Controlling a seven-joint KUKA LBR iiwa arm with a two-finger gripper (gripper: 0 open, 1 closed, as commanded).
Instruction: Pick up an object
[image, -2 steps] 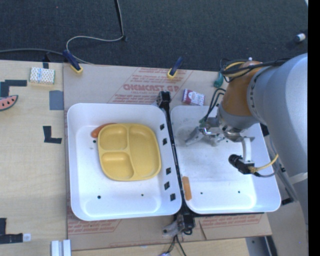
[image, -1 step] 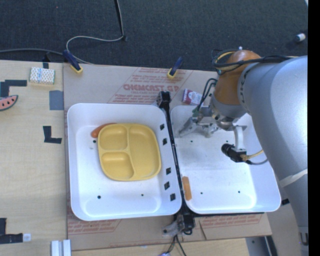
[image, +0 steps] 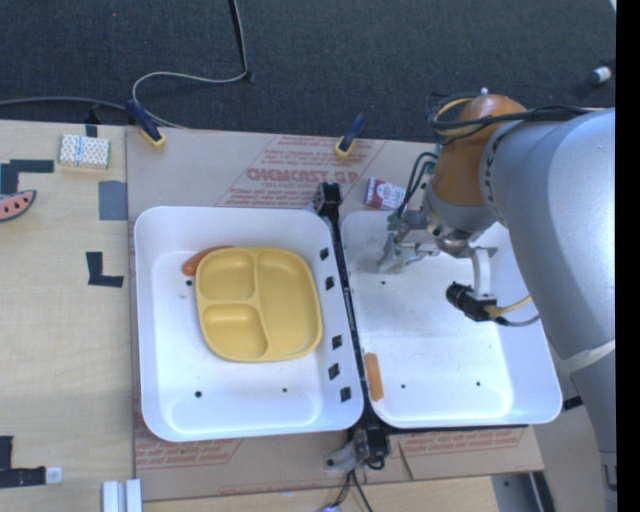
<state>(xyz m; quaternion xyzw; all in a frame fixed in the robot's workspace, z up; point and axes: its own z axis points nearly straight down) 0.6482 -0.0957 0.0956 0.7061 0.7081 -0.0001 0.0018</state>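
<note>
One claw low over right bin

A cardboard-covered bench bears two white bins side by side

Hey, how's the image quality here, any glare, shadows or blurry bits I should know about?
Camera view: even, bright light washes out the right bin floor, with faint shadow under the gripper. The yellow tray in the left bin is sharp. The arm nearest the lens looks soft and oversized.
</note>
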